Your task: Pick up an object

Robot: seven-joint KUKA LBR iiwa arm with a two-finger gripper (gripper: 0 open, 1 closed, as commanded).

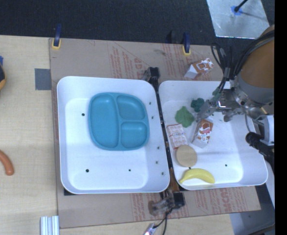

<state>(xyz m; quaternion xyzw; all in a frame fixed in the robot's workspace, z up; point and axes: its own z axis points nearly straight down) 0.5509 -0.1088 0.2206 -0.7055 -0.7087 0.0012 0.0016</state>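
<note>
My end effector (208,109) hangs low in the right bin (241,177), just above the small carton (204,132), probably to take it; I cannot tell its state.

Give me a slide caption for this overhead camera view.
KUKA arm's pincer hovers over the right bin of toy food; blue divided plate sits in the left bin.
</note>
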